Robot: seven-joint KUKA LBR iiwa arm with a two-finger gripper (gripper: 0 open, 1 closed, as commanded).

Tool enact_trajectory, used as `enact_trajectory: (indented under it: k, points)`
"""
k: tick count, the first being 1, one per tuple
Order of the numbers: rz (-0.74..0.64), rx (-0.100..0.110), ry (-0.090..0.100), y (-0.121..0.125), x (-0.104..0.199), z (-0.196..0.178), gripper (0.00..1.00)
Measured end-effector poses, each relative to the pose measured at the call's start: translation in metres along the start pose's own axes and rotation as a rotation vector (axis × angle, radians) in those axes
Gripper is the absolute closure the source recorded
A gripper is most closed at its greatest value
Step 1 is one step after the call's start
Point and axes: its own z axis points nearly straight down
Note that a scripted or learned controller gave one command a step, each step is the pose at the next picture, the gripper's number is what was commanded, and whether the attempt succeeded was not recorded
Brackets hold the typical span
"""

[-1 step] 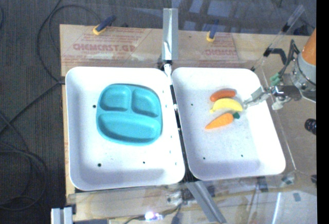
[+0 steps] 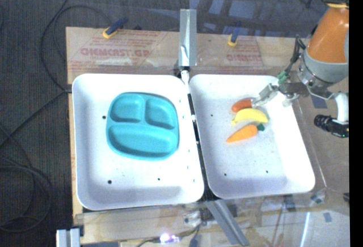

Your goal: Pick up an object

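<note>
Toy food lies in a small cluster in the right bin [image 2: 295, 178]: one orange carrot [image 2: 242, 133] with a green tip, one yellow banana [image 2: 250, 116] touching it, and one red-orange piece [image 2: 242, 105], perhaps a second carrot, at the far side. One blue divided tray [image 2: 142, 125] with three compartments sits alone in the left bin [image 2: 91, 183]; that makes two white bins on the counter [image 2: 136, 50]. At the right bin's far right edge the tool [image 2: 272, 93] hovers just beside the red-orange piece, gripping nothing; its finger spread I cannot tell.

Faint red print on the bench [image 2: 122, 50] behind the bins reads roughly "CHEMCAST", the rest too blurred
</note>
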Motion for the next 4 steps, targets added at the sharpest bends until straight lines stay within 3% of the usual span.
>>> enact_trajectory:
  k: [1, 2, 3, 4]
  points:
    - [0.063, -0.001, 0.000, 0.016, 0.011, 0.116, 0.00]
    - [0.063, 0.000, 0.002, 0.016, 0.011, 0.107, 1.00]
    - [0.063, 0.001, 0.002, 0.016, 0.011, 0.108, 0.00]
    - [-0.149, -0.007, 0.001, 0.051, -0.026, 0.122, 0.00]
